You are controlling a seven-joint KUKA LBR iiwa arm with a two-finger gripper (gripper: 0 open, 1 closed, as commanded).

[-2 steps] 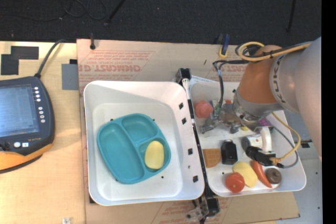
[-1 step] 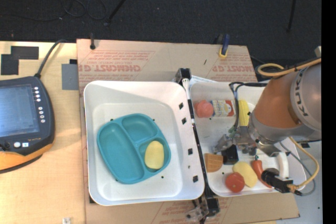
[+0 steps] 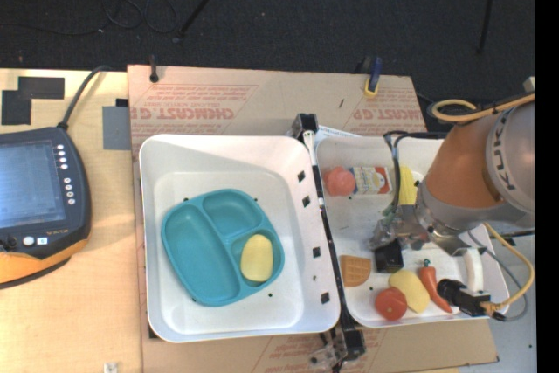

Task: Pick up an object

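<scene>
The gripper is lowered into the right bin, just above the yellow object. No object is seen between its fingers, whose spread cannot be told. The pick is judged not yet done.

Both bins were white. The divided plate was teal and carried a pale yellow piece. The other bin held a red tomato, an orange-red carrot, a tan cracker and a yellow lemon. The arm showed an orange band.

Left bin: we see a divided tray holding a lemon.
Right bin: tomato in front, peach behind.
</scene>
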